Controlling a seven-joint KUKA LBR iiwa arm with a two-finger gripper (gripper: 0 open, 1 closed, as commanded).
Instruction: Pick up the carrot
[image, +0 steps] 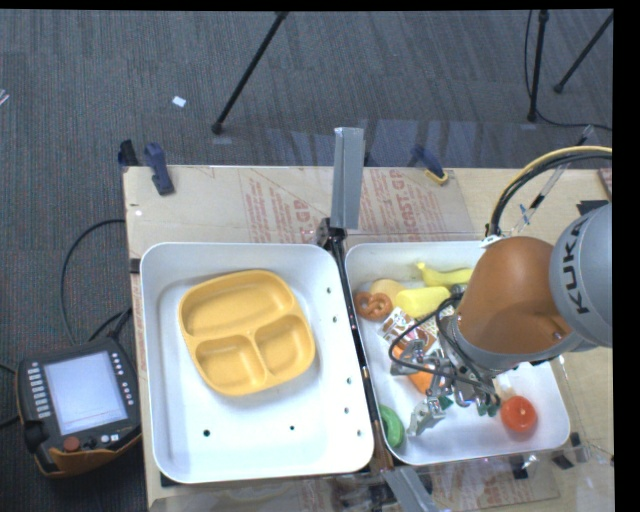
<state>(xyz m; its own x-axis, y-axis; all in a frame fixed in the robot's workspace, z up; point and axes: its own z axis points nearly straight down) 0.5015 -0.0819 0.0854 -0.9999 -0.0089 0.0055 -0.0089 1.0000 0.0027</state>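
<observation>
At the 8 o'clock corner of the frame a teach pendant (78, 410) with a pale screen lies on the dark carpet beside the bench (250, 200). To its right sits the left bin (160, 300), holding a yellow divided tray (247, 330) turned slightly askew, its three compartments bare; the tray lies toward the bin's 10 o'clock part. A grey upright post (348, 180) rises at 12 o'clock of the seam where the two bins meet. The right bin (555, 435) carries a clutter of toy food: a brown pretzel-like ring (375, 304) near its 10 o'clock corner, a yellow piece (424, 298) just to the right of that, and a banana (446, 273) at about 12 o'clock, touching or nearly touching the yellow piece. A green item (391, 426) lies at the bin's 7 o'clock edge. The carrot (423, 379), an orange wedge, sits near the bin's middle, partly covered by the wrist hardware, directly at 11 o'clock of the gripper (447, 400). The gripper hangs low over the bin, its metal fingers pointing toward 7 o'clock; whether they are apart or together I cannot tell, and the carrot is not seen between them. A red tomato (518, 414) rests at 5 o'clock in the bin, just right of the gripper. Above all this looms the arm's orange band (510, 300), reaching in from 3 o'clock.
</observation>
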